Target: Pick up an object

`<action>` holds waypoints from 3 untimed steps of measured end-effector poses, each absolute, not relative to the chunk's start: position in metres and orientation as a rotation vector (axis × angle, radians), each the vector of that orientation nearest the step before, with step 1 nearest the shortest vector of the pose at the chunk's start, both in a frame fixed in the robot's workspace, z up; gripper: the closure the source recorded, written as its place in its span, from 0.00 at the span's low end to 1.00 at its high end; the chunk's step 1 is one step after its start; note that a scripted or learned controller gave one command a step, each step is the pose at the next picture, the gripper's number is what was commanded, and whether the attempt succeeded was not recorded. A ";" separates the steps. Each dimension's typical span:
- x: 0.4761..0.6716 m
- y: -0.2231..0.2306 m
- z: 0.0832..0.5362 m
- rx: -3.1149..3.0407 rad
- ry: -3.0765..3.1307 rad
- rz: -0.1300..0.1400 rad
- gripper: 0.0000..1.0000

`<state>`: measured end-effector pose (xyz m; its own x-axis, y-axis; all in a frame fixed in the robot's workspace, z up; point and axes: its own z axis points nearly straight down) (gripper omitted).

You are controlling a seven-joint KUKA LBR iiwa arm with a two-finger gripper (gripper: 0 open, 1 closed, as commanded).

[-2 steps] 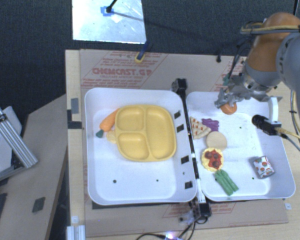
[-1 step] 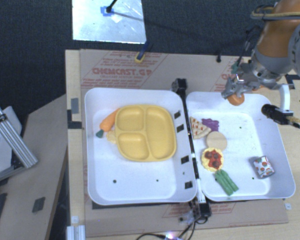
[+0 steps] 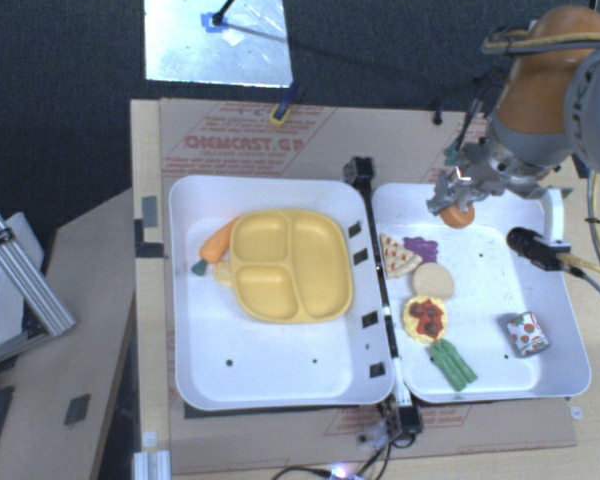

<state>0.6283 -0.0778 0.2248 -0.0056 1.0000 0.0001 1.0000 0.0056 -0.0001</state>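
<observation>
Green beans [image 3: 453, 364] lie low; tool [image 3: 453, 200] — over orange ball [image 3: 459, 215].

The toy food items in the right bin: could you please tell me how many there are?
6: orange piece under the gripper, pizza slice, purple piece, round cracker, mini pizza, green beans. More may hide beneath the arm.

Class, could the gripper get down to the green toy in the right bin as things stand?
Probably yes. The green toy lies flat near the right bin's front edge, nothing on top of it; the gripper hangs above the bin's far end.
</observation>
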 end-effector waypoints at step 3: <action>0.631 -0.079 0.220 -2.222 -2.223 0.000 1.00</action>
<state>0.6308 -0.0792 0.2199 -0.0006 1.0000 -0.0010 1.0000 0.0006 0.0012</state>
